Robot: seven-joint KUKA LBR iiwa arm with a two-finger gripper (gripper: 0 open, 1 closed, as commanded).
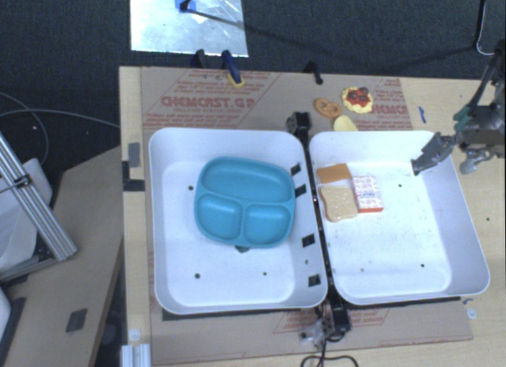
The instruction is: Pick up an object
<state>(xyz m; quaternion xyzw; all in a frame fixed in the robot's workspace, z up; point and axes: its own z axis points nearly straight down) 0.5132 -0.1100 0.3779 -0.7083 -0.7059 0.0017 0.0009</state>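
Bins: two white bins sitting side by side, left bin [170,278] and right bin [443,270], touching along the middle seam.
Left bin contents: one blue divided tray [243,202], three compartments, lying flat near the centre.
Right bin contents: three flat pieces clustering at the left wall; one orange-brown slab [334,173], one tan slice [340,203] just below it, one pink-and-white patterned block [367,194] touching the slice's right side.
Bench items: three small toy foods lying behind the right bin; one brown biscuit [326,107], one red-topped round [357,99], one pale yellow piece [345,124] at the rim.
Gripper: gripper [433,154] hovering over the right bin's far right corner, well apart from the cluster; two dark fingers splaying apart, carrying nothing.
Obstructions: nothing is lying between gripper and cluster.
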